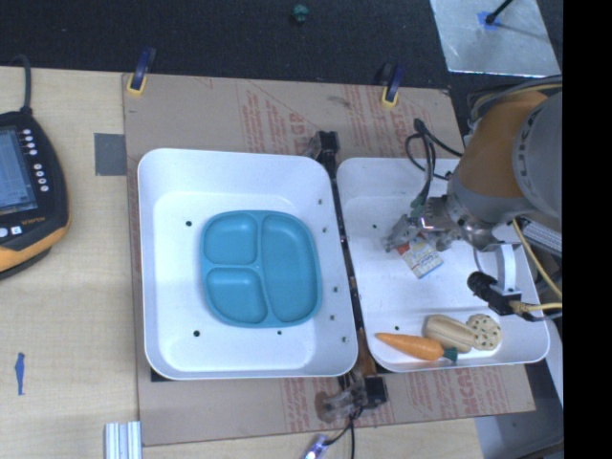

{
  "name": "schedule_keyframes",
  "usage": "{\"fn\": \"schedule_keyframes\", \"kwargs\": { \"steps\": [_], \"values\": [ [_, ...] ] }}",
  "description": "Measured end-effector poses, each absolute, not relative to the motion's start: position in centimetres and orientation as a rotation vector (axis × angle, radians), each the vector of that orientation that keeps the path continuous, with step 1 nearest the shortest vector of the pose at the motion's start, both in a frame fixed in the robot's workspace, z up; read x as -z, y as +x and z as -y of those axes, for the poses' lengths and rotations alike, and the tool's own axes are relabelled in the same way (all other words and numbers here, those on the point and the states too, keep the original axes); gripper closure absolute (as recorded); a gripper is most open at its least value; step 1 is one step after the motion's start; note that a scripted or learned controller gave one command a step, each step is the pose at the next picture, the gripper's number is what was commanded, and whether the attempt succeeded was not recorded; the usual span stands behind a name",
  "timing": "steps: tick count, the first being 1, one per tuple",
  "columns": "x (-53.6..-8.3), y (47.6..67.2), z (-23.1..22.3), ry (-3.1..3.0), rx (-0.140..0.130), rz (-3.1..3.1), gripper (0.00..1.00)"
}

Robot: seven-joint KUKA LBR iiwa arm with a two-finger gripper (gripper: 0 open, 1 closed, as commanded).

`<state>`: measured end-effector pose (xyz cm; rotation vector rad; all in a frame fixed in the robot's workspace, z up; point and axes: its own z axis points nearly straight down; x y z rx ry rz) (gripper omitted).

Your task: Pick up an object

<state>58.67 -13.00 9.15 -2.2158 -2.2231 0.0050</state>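
The pincer (409, 237) hung low in the right bin (363, 185), its fingers spread apart above a small white packet (424, 259). Near the front wall lay a carrot (411, 346), a bread roll (449, 331) and a cookie (484, 332). The left bin (163, 256) held a blue divided plate (260, 267).

Bright even light, soft shadows, slight blur

One fixed overhead camera, slanted, both bins (153, 256)
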Motion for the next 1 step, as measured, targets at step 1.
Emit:
{"fn": "schedule_keyframes", "kwargs": {
  "steps": [1],
  "values": [
    [-9.2, 60.72, 12.59, -2.217, -0.001, 2.224, 0.0]
  ]
}}
